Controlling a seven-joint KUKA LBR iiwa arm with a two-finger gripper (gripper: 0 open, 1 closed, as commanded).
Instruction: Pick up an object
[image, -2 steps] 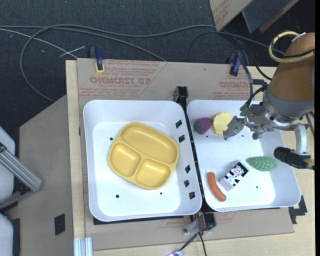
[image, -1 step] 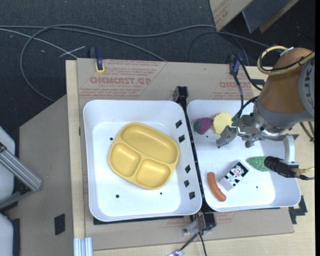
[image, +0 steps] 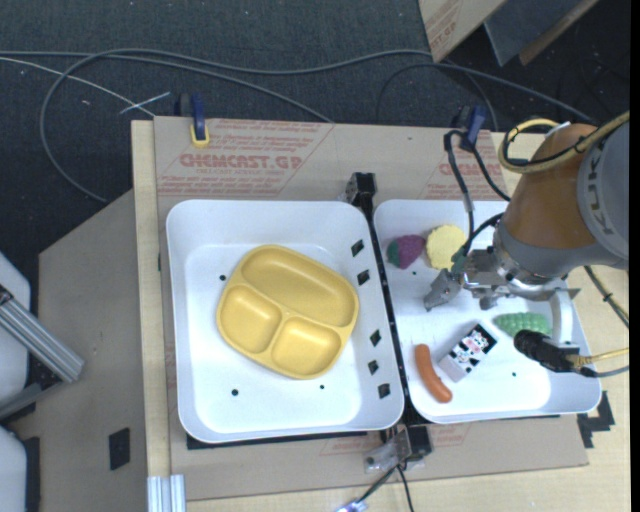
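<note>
Red "CHEMCAST GP" print on brown board (image: 245, 150), rest too blurry

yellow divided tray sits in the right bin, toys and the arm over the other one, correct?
Not quite. The camera view shows the yellow divided tray in the left bin, not the right one. The rest holds: the toys, including the orange sausage, the purple piece and the green piece, lie in the right bin, and the arm is over that one.
</note>
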